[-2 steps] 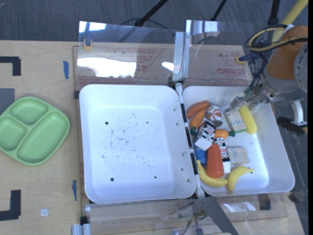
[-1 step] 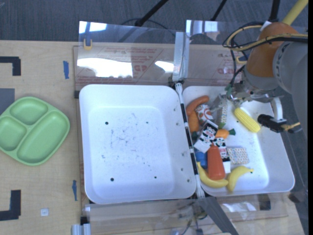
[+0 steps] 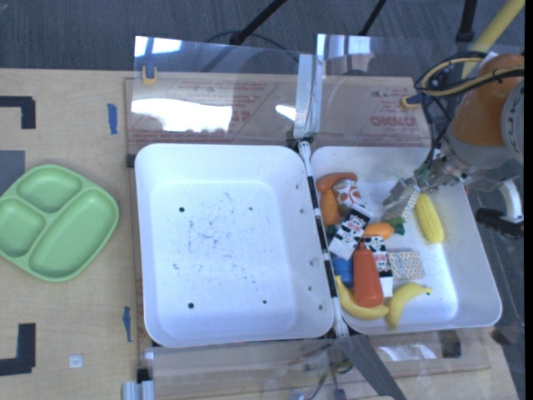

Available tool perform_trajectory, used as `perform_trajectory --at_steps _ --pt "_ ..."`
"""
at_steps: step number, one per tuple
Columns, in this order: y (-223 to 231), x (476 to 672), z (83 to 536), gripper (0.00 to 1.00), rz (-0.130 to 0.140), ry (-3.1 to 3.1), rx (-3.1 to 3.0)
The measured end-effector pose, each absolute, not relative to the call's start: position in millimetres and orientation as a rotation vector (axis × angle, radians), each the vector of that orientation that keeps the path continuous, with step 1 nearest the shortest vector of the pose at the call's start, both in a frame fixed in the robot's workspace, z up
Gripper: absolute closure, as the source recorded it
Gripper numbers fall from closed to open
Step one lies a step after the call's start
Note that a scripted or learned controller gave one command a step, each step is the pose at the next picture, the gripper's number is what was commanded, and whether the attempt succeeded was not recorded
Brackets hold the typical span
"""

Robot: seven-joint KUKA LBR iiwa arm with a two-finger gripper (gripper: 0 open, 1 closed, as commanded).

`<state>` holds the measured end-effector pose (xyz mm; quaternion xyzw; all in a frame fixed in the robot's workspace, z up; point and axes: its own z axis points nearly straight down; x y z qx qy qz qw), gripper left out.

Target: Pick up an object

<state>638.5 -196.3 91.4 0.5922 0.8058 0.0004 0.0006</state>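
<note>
The right bin (image 3: 466,282) holds a pile of toy food along its left side: an orange carrot-like piece (image 3: 336,179), a black-and-white box (image 3: 350,227), a red-orange bottle (image 3: 366,277), a yellow banana (image 3: 391,302) and a checkered packet (image 3: 405,265). A yellow corn cob (image 3: 429,217) lies alone, further right. My gripper (image 3: 401,202) reaches in from the upper right and hangs low over the bin between the pile and the corn. It is open, and I see nothing between its fingers.
The left bin (image 3: 225,248) sits beside the right one, with a ridge between them. Clear plastic walls (image 3: 308,98) stand behind both bins. A green divided plate (image 3: 54,219) lies on the wooden bench at far left.
</note>
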Motion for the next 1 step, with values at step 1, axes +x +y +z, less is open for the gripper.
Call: perform_trajectory --at_steps 1 --pt "-213.2 594.5 88.5 0.00 0.021 2.497 1.910"
